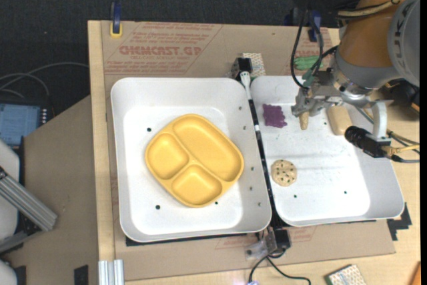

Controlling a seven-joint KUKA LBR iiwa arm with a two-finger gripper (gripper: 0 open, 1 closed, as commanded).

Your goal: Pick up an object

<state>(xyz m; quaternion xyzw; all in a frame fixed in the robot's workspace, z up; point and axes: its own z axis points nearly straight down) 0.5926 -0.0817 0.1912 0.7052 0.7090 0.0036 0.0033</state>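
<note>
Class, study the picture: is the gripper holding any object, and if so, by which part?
Nothing is held. The gripper hangs over the right bin, just right of the purple piece; the cookie lies apart, untouched.

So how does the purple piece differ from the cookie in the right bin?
The purple piece is dark, roughly square and lies at the bin's far end near the gripper; the cookie is tan, round, speckled with dark chips and lies nearer the middle. Both are small, flat and lie free in the right bin.
</note>
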